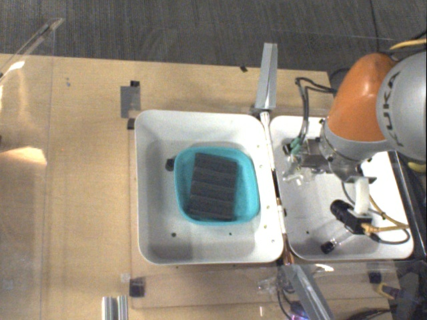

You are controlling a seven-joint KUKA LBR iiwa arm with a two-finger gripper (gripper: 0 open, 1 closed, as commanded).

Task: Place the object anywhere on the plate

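Two white bins on a pale wooden tabletop [80, 199]

Left bin [153, 239]: glossy, rounded corners, held a teal squarish plate [249, 192] with a dark, ribbed rectangular object [213, 185] lying flat on it. Right bin [393, 249]: beneath the grey-and-orange arm [363, 109], whose pincer [297, 159] sat at its left wall; finger state could not be told.

Only readable text: partial dark lettering "KU" on the grey arm casing [407, 105] at right edge, running vertically, rest cut off. No other labels or numbers legible.
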